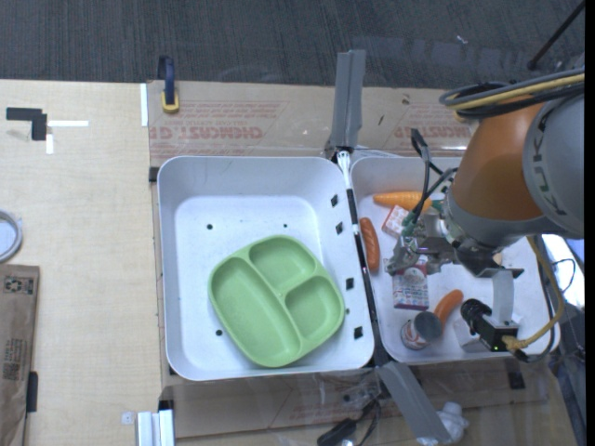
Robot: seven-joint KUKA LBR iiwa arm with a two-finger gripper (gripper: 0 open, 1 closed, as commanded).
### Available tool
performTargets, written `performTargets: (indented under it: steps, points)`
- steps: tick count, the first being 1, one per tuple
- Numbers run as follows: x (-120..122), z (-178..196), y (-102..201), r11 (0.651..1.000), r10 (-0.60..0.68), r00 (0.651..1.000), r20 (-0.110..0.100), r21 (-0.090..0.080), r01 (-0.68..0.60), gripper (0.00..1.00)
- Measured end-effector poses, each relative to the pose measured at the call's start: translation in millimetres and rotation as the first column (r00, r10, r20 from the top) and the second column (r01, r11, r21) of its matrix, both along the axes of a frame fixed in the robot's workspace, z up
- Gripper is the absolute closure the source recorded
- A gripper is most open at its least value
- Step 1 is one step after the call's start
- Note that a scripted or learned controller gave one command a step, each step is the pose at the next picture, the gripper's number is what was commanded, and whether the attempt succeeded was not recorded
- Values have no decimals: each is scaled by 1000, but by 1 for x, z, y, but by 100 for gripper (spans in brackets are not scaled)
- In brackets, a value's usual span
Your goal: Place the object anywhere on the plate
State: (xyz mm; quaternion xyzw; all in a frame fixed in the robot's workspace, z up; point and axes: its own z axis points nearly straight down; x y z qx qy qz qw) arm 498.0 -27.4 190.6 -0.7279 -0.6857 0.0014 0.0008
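Observation:
A green three-compartment plate [276,298] lies in the left white bin [177,249] with nothing on it. My gripper [410,255] hangs low over the middle of the right bin [535,295], just above a white and pink packet [410,291]. Around it lie a reddish sausage [371,244] by the left wall, a long orange carrot [398,198] at the back, a short orange piece [448,304] and a small round can [419,330] at the front. The wrist hides the bin floor to the gripper's right.
A grey divider post [349,100] rises behind the seam between the bins. A second small red and white packet [398,219] lies just behind the gripper. The wooden bench [74,230] stretches to the left, with a brown paper bag [17,328] at its edge.

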Motion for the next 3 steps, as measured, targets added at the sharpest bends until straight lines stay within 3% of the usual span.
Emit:
performTargets:
  steps: [1, 2, 3]
  points:
    - [-3, 33, 87, 988, 156, 988, -1, 0, -156, 100]
    - [-3, 33, 87, 988, 156, 988, -1, -1, -156, 0]
    - [-20, 13, 48, 1000, 29, 1000, -3, -1, -29, 0]
